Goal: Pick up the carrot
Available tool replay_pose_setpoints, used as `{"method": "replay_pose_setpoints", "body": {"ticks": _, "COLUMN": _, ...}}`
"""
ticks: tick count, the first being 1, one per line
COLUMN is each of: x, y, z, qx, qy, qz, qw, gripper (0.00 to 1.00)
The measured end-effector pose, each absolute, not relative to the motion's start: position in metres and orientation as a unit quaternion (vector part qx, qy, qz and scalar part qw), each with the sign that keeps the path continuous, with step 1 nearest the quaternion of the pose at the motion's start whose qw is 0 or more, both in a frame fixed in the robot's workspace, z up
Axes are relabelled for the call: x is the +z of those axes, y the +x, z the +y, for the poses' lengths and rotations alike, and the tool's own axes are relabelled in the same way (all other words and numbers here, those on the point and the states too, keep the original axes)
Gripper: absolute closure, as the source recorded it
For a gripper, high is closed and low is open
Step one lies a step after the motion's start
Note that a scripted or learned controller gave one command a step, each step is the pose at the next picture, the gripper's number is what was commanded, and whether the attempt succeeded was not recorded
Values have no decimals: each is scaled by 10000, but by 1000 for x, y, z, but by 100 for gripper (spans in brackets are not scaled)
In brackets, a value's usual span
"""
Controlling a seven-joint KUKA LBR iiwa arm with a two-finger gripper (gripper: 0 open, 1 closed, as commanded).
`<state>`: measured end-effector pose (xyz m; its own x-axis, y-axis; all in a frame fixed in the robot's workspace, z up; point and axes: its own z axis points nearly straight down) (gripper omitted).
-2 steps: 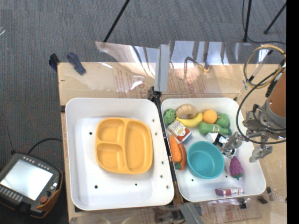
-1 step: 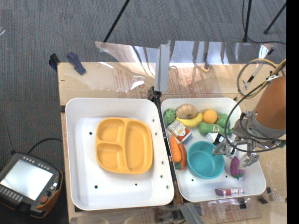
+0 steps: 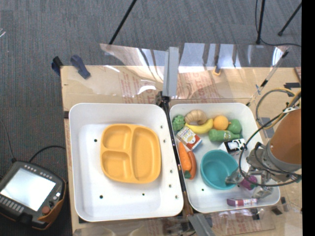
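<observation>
The carrot (image 3: pixel 185 160) lies lengthwise along the left wall of the right bin (image 3: pixel 216 206), just beside the teal bowl (image 3: pixel 218 169) and below a small carton (image 3: pixel 189 138), so a grasp from above probably has little room on the wall side. The gripper (image 3: pixel 248 181) hangs low on the bowl's far side, well apart from the carrot, nothing held; whether it is apart or together I cannot tell.

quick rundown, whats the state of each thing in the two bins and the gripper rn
carrot: lying along right bin's left wall, not gripped
teal bowl: upright, beside carrot
yellow divided plate: flat in left bin
banana: lying among toy foods at bin's back
gripper: low beside bowl, away from carrot
</observation>
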<state>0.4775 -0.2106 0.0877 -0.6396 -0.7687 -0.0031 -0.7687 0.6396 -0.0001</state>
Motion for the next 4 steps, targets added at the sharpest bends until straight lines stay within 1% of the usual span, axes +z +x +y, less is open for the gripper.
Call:
{"method": "replay_pose_setpoints", "body": {"ticks": 1, "x": 92, "y": 483, "z": -172, "qx": 24, "qy": -6558, "qz": 7550, "qw": 14, "gripper": 0}}
{"method": "replay_pose_setpoints", "body": {"ticks": 2, "x": 87, "y": 477, "z": -209, "qx": 19, "qy": -7092, "qz": 7050, "qw": 17, "gripper": 0}}
{"method": "replay_pose_setpoints", "body": {"ticks": 3, "x": 86, "y": 476, "z": -139, "qx": 36, "qy": -6993, "qz": 7148, "qw": 13, "gripper": 0}}
{"method": "replay_pose_setpoints", "body": {"ticks": 4, "x": 141, "y": 476, "z": -213, "qx": 17, "qy": -7675, "qz": 6411, "qw": 15, "gripper": 0}}
